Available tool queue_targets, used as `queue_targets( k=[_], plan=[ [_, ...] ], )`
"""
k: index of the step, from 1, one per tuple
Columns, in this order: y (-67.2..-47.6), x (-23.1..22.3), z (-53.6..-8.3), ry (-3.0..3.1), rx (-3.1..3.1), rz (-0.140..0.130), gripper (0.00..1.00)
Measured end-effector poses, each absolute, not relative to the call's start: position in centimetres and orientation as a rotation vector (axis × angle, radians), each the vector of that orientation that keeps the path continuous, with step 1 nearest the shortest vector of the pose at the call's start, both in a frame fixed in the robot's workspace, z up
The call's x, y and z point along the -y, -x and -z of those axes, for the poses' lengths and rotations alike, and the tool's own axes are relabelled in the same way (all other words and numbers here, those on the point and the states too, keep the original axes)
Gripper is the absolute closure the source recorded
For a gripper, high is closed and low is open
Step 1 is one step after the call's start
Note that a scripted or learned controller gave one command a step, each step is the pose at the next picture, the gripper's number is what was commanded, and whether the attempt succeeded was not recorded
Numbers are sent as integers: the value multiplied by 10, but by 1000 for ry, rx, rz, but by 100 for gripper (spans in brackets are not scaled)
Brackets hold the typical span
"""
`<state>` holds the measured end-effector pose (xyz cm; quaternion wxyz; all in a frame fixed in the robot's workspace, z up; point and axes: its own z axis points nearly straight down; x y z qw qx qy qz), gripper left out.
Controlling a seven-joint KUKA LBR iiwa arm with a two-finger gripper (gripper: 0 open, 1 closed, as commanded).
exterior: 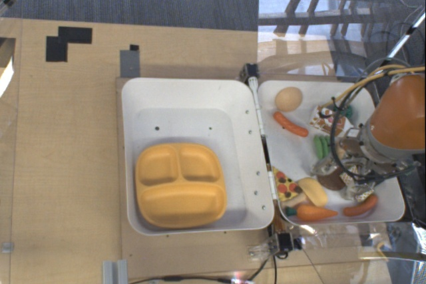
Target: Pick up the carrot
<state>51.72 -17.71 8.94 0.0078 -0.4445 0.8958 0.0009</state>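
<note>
The claw [346, 166] hangs low in the right-hand shallow white bin [397, 208], under the arm's orange band [399, 118] and a tangle of black cables, so whether it is apart or together I cannot tell. The smooth orange plastic carrot [315, 213] lies apart from it along the near edge of that bin, to the claw's near left, nothing gripping it. Just beside the carrot, to its left, sits a toy pizza slice [286, 187], and a pale yellow wedge [313, 191] rests just behind the carrot. A reddish sausage [360, 207] lies to the carrot's right. Farther back are a second orange-red sausage [291, 124] and a beige egg [288, 99]. In the left-hand white bin [166, 100], a yellow divided plastic tray [180, 184] lies flat toward the near side. Both bins rest on the light wooden counter [60, 163].
</note>
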Motion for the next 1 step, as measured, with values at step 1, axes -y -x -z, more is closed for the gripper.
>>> queue_targets(
  k=[1],
  plan=[
    [-517,128,-283,1302,-2831,27,0]
  ],
)
